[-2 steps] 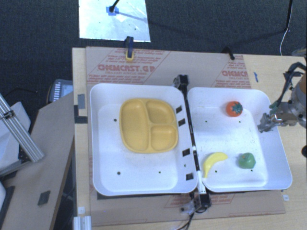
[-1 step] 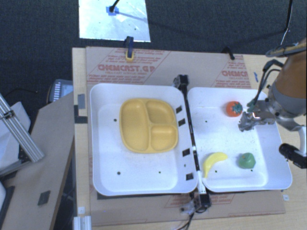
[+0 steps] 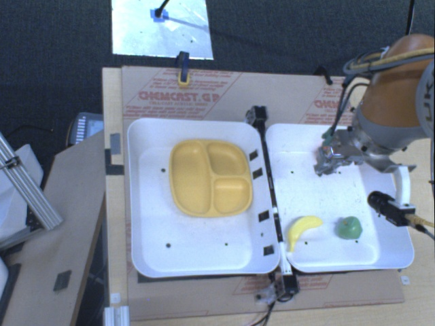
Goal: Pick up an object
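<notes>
A yellow banana (image 3: 302,230) lies near the front left corner of the right bin (image 3: 306,182). To its right, a small green round object (image 3: 349,228) rests near the bin's front edge. My gripper (image 3: 329,161) hovers over the back middle of the right bin, well behind both objects. Nothing shows between its fingers.
A yellow divided plate (image 3: 209,177) lies in the middle of the left bin (image 3: 149,202). A black divider strip (image 3: 267,182) runs between the two bins. The bench behind the bins carries a cardboard sheet (image 3: 224,94).
</notes>
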Controlling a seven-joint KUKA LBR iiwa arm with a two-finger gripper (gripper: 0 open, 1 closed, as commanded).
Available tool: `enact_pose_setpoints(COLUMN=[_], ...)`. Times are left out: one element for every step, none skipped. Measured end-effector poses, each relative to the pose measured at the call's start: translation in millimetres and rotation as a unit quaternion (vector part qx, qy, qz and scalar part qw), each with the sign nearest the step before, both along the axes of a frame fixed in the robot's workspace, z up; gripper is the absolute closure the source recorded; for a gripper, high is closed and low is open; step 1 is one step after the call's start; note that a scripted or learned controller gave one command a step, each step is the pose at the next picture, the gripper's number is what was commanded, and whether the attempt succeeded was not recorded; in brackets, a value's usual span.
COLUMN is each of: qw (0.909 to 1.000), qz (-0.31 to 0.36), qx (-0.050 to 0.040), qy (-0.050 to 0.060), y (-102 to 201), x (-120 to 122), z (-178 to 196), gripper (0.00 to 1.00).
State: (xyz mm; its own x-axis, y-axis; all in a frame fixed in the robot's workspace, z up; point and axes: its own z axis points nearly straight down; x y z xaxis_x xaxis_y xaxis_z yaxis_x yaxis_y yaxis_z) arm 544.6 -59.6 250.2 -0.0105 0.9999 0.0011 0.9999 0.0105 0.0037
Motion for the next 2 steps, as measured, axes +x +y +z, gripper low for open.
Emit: enact_pose_setpoints(qw=[1.0, 1.0], qz=[0.0, 0.0], qx=[0.0002, 0.0002], qy=[0.0, 0.001], y=[54.8, 111.3], x=[25.1, 44.3], z=[0.7, -13.5], gripper=[1.0, 1.0])
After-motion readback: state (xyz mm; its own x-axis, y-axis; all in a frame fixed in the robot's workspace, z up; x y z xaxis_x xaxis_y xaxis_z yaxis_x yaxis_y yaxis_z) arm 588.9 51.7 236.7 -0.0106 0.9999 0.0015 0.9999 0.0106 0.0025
